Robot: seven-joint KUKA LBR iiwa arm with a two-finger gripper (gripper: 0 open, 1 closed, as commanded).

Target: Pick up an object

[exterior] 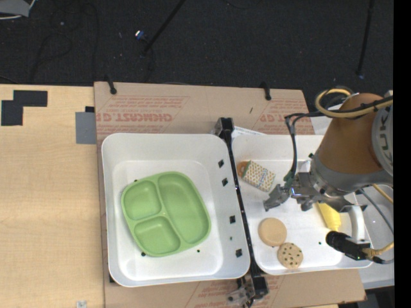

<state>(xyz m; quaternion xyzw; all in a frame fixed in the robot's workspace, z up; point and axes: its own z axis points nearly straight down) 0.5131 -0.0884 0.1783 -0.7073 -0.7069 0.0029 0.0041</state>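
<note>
While the gripper (277, 199) hovers, cardboard (199, 102) shows upside-down red print.

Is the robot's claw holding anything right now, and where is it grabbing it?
Nothing that I can see. The claw is between the patterned block and the round tan cookie in the right bin, touching neither.

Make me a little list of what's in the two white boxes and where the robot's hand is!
left bin: green plate with three compartments
right bin: patterned packet, plain round biscuit, chocolate-chip cookie, yellow thing partly under the arm
gripper: over the right bin, between the patterned packet and the plain round biscuit
held: nothing that I can see
</note>
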